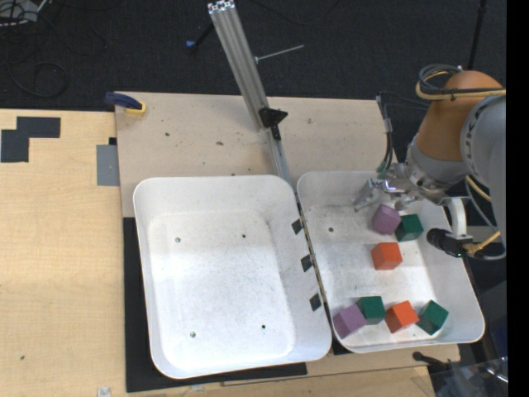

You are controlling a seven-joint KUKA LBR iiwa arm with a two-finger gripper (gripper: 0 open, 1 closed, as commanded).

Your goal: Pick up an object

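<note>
The grey arm (pixel 483 151), with its orange band above the wrist, reaches in from the right and brings the gripper (pixel 382 190) down over the back part of the right bin (pixel 463 304). Whether the gripper is released or clenched cannot be told from this slanted view, since the metal parts at its tip blur together, and no block can be seen caught in it. Just in front of the gripper, nearly touching its tip, lies a purple block (pixel 386 219), and a dark green block (pixel 408 227) sits right beside that one on its right. A little nearer the camera, apart from this pair, rests an orange block (pixel 387 255) in the middle of the bin. Well away from the gripper, along the front wall of the same bin, four more blocks lie in a loose row: a second purple block (pixel 350 318) at the left, a green block (pixel 372 308) next to it, a second orange block (pixel 402 315), and another green block (pixel 432 317) toward the front right corner. The left bin (pixel 153 197) stands just beside the right one on the desk (pixel 58 222), their rims meeting along the middle. A slanted aluminium bar (pixel 244 64) rises behind the bins.
</note>
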